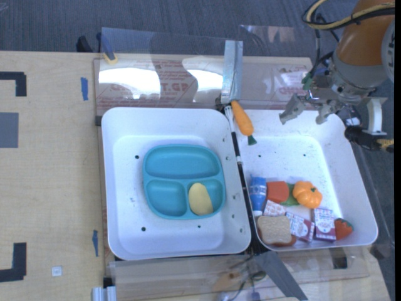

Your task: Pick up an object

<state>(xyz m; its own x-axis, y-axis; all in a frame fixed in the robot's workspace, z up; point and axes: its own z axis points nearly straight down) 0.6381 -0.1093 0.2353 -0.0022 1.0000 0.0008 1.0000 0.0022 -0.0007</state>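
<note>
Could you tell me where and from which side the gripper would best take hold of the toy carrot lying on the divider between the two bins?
Probably the carrot at mid-body, from above, jaws across its narrow width. It lies slanted on the bin rim, its orange sides exposed.

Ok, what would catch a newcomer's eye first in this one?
Probably the blue tray in the left bin, with a yellow lemon in its lower right compartment. Next, the carrot lying on the divide between the bins, and the toy food heap in the right bin's near corner. The pincer hangs open above that bin's far edge, holding nothing.
</note>
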